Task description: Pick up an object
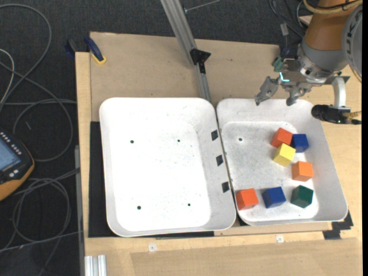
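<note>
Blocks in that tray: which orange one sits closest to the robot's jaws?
The orange block at the cluster's top, touching the blue and yellow ones.

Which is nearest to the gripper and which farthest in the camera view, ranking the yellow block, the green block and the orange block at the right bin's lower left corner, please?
Measured from the gripper, above the right bin's top edge:
1. Yellow block, in the upper cluster, nearest.
2. Green block, lower right of the bin.
3. Orange corner block, lower left; too close to the green block to call.
</note>
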Controlling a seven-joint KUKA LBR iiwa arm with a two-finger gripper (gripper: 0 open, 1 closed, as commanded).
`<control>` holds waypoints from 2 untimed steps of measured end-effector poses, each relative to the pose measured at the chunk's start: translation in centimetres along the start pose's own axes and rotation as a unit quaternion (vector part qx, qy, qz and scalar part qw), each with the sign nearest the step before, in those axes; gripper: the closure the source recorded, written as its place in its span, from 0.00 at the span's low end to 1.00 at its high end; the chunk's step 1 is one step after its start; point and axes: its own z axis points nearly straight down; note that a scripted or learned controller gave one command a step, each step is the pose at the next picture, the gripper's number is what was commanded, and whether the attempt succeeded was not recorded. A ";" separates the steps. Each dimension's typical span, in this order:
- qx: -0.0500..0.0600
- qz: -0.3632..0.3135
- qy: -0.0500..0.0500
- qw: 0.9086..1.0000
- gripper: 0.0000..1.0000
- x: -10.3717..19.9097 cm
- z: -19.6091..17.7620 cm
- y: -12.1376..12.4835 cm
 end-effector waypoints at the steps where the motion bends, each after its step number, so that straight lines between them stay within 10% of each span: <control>1: -0.002 -0.001 -0.001 1.000 0.00 0.0 -0.3 0.1; 2: 0.000 0.001 -0.001 1.000 0.00 -1.0 4.6 0.1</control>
